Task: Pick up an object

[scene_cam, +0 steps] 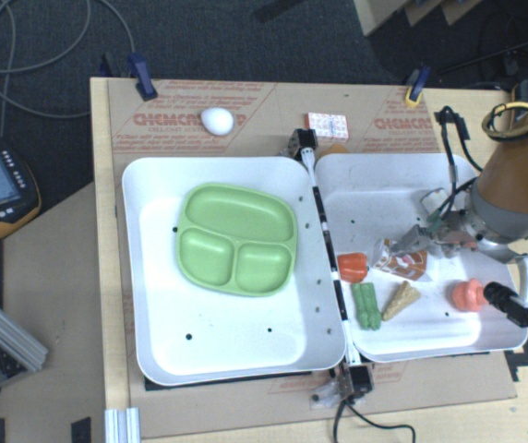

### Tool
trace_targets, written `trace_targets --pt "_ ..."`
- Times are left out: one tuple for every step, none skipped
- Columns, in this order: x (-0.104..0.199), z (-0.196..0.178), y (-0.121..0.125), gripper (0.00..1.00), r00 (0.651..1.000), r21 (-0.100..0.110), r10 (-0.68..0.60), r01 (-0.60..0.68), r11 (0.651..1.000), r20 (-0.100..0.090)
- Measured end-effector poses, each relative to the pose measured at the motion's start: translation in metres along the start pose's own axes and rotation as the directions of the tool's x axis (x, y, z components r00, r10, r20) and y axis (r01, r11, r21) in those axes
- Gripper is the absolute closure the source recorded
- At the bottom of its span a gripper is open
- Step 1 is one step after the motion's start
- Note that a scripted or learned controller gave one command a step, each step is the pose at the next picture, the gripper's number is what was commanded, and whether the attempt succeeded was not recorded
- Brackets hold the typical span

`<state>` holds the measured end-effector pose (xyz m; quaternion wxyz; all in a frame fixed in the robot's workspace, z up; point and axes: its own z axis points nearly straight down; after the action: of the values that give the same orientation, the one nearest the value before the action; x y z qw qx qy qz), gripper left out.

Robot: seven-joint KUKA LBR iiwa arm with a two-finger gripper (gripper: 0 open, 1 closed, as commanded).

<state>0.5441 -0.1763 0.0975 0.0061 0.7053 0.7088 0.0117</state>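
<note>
Green pickle (367, 305) lying lengthwise (near-vertical in view), claw (418, 238) state unclear

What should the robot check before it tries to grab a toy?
1. Toys within reach in the right bin: ok, the orange piece, green pickle, tan cone and pink toy lie there.
2. Pincer over a toy: ok, it is at the crinkly packet.
3. Packet between the fingers: cannot tell.
4. Toys lying apart: not ok, pickle and cone nearly touch.
5. Green plate out of the way: ok, it is in the left bin.
</note>
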Motion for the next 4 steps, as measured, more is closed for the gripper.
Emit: trace_targets --pt "-0.013 0.013 0.008 0.00 1.000 0.025 0.005 -0.005 1.000 0.008" --pt "-0.038 0.014 0.071 0.00 1.000 0.024 0.001 -0.001 1.000 0.004" --pt "-0.040 0.017 0.121 0.00 1.000 0.041 0.002 -0.001 0.999 -0.011" --pt "-0.042 0.004 0.124 1.00 1.000 0.032 -0.001 0.001 0.999 -0.003"
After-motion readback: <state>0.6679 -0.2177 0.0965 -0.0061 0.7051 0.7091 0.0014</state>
